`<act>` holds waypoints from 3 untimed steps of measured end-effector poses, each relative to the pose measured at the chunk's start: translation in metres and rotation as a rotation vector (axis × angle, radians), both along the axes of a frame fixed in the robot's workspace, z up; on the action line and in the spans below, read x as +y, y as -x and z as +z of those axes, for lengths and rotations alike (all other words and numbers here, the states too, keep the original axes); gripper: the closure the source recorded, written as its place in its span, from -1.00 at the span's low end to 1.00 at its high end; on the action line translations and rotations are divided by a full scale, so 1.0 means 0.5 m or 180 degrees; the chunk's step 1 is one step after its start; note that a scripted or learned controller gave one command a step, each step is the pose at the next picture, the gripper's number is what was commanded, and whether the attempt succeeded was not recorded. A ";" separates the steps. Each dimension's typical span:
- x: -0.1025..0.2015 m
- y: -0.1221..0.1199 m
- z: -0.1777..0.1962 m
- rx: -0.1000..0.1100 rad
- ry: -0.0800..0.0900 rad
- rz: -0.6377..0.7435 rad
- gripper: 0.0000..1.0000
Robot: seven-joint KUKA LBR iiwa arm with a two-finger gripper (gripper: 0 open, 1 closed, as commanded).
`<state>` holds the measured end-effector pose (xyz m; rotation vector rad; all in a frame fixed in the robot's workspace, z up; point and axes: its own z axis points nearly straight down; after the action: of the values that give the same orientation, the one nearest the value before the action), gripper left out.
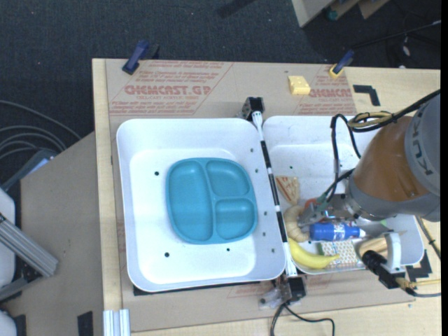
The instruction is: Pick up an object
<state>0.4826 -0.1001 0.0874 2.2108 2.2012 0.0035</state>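
The gripper is lowered into the right bin, among the clutter at its near end; how far it is open cannot be told, since it is masked by the arm's wrist, and nothing can be seen held. Just below it a blue bottle is laid on its side, with a banana beyond. Just to its left something orange-striped, perhaps a wrapper, is seen. Well to the left, a blue divided plate is seated in the left bin.
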 end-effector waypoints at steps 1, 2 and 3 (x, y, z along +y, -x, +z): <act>0.007 -0.002 0.019 0.0001 -0.0021 0.0009 1.00; 0.099 -0.123 0.195 0.0052 -0.0048 0.0018 1.00; 0.098 -0.122 0.194 0.0058 -0.0045 0.0017 -1.00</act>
<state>0.5436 -0.0513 0.1845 2.2212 2.2232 -0.0012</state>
